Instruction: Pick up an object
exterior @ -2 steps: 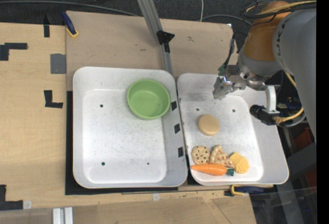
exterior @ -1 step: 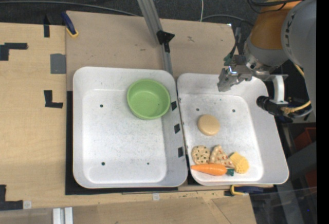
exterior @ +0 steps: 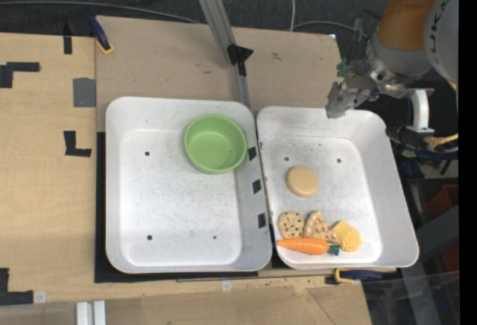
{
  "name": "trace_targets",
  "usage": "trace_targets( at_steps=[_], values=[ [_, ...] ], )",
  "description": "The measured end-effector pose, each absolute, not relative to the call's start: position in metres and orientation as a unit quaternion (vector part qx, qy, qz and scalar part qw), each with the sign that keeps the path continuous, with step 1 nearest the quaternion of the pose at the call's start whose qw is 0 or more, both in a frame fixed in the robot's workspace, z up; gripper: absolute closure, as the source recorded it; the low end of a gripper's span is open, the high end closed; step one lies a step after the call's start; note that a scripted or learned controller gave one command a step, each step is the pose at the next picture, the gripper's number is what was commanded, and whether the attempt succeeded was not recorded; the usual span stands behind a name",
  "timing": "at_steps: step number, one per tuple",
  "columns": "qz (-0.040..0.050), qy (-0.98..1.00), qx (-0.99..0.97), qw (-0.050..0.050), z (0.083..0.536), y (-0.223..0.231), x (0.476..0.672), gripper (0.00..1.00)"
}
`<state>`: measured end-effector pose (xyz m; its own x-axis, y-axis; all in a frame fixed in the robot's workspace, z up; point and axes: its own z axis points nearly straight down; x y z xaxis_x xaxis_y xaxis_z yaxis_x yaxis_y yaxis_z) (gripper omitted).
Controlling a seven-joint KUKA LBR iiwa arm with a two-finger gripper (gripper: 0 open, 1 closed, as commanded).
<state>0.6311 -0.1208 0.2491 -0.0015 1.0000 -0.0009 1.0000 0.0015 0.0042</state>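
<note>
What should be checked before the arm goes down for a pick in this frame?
1. Gripper carries nothing: ok, nothing under it.
2. Gripper above a target: not ok, it hangs over the right bin's far rim.
3. Targets in view: ok, round cookie, carrot, corn, waffle piece in the right bin.
4. Cookie stands apart: ok.
5. Carrot, corn, waffle piece apart: not ok, clustered.
6. Jaws open: cannot tell.

Partial letters "UK" on the arm (exterior: 447, 14)
</note>
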Motion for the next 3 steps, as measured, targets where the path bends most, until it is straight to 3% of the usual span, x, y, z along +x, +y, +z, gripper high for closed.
trace_targets(
  at_steps=[3],
  values=[
    [0.0000,0.710,0.705,-0.002,0.252,0.033,0.591,1.00]
  ],
)
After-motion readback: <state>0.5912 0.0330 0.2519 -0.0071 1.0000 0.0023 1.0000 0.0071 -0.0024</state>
